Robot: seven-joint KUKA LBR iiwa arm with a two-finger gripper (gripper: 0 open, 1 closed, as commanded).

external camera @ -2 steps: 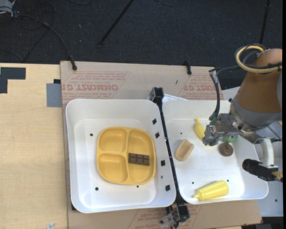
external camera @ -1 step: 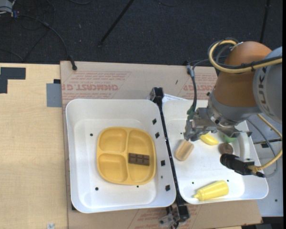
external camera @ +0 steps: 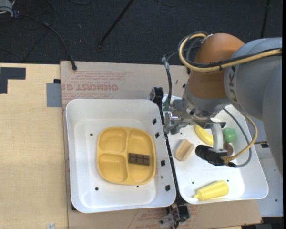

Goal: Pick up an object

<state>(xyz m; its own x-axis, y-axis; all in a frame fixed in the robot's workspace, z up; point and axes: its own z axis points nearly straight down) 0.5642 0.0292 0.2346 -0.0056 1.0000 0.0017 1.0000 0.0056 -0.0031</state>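
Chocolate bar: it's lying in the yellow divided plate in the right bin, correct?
Not quite. The camera view shows the chocolate bar lying in the yellow divided plate, but that plate sits in the left bin, not the right one.

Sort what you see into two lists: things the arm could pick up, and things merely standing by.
Could be picked up:
chocolate bar
bread piece
yellow bottle
banana
green item

Standing by:
yellow divided plate
left bin
right bin
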